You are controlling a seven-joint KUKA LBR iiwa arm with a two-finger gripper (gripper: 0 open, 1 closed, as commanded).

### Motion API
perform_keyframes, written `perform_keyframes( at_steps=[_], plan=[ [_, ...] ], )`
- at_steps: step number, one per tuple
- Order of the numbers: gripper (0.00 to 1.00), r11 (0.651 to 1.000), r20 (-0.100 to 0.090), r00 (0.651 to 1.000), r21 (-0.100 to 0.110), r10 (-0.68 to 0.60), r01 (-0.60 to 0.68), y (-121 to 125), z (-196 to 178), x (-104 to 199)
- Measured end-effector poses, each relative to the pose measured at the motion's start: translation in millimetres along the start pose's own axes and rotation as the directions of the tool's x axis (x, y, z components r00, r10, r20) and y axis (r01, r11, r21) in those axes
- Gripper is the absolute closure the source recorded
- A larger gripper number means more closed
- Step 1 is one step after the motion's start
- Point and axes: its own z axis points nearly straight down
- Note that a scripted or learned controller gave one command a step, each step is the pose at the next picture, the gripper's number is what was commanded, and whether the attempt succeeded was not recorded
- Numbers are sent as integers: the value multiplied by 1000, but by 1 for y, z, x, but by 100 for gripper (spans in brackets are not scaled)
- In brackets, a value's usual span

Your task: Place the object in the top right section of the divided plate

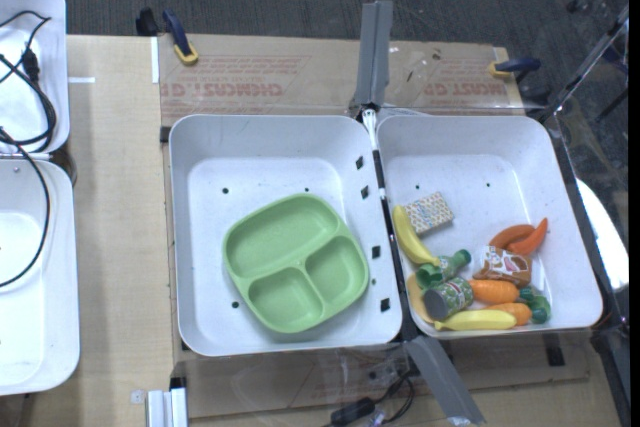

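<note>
From my end the green divided plate (294, 261) sits flat in the left bin, lower middle of the frame, turned a bit off square, with one long section along its upper left and two smaller ones toward the lower right. All three sections look bare. The toy food pile (470, 280) is over in the right bin, bunched along the lower part.

Two shallow white bins: left bin (190, 215), right bin (560, 195). One green three-section divided plastic plate (295, 262). Two yellow toy bananas (410, 237) (480, 320). One speckled sponge block (430, 212). The remaining toy food clusters too tightly to count.
</note>
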Motion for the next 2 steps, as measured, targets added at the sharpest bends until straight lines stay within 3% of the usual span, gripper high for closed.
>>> perform_keyframes(
  at_steps=[1,2],
  plan=[
    [100,969,-3,969,-1,-246,246,10,27,-11],
    [100,810,2,810,-1,-586,586,1,0,0]
  ],
)
